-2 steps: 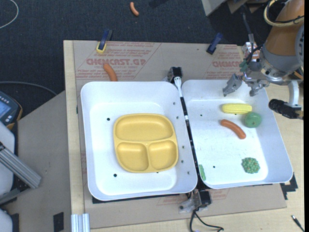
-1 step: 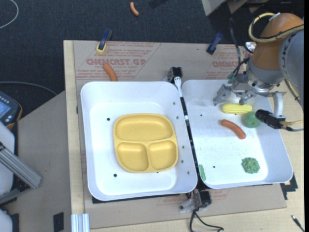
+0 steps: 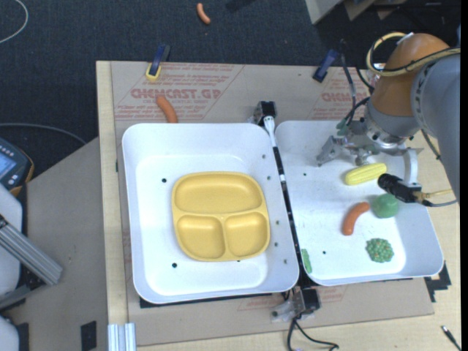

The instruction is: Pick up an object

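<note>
Yellow corn (image 3: 365,174) just under hand (image 3: 349,146), R bin (image 3: 322,265).

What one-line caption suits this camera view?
Arm's gripper above right bin near corn; yellow tray in left bin.

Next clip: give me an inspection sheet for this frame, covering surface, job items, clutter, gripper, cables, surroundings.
Surface: cardboard-covered bench with left bin and right bin.
Job's things: right bin holds toy corn, sausage, green lump, green cluster, green strip; left bin holds yellow divided plate.
Clutter: sausage on cardboard; another on the floor.
Gripper: gripper over right bin's far end, nothing seen held.
Cables: cable at the front edge.
Surroundings: dark floor.
</note>
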Controlling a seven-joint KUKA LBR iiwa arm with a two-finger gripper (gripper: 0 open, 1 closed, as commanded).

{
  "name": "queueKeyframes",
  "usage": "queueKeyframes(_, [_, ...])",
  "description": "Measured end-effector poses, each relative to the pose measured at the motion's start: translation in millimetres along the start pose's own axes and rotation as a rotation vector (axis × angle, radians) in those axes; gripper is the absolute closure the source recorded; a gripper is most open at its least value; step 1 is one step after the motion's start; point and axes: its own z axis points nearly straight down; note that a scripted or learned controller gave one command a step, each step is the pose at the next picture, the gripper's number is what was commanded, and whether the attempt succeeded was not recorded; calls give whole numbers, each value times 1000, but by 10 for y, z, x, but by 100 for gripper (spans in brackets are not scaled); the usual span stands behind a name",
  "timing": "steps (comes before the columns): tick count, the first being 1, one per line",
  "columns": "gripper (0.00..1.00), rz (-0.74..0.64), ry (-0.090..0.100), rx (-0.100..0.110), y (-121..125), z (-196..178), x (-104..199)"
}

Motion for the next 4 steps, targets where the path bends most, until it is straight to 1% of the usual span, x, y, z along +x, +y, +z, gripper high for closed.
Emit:
queueKeyframes(1, [100,0,-1,-5,11,-131,-1])
queueKeyframes(2, [100,2,-4,-14,-9,-776,-15])
queueKeyframes(3, [100,1,-4,-13,71,-1311,-94])
queueKeyframes(4, [100,1,-3,-10,81,-1434,-93])
